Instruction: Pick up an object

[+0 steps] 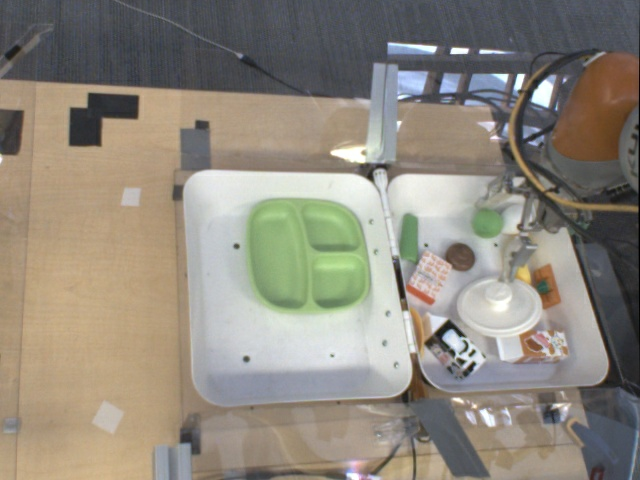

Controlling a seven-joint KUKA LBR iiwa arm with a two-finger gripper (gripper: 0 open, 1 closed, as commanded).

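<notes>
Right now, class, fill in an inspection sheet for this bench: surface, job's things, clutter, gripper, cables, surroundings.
Surface: wooden bench bearing a left bin and a right bin.
Job's things: right bin holds a green ball, green stick, brown disc, white lidded bowl, small printed packets.
Clutter: green divided plate in the left bin.
Gripper: gripper low over the right bin; fingers unclear.
Cables: black cables looped at the arm.
Surroundings: dark carpet.
</notes>
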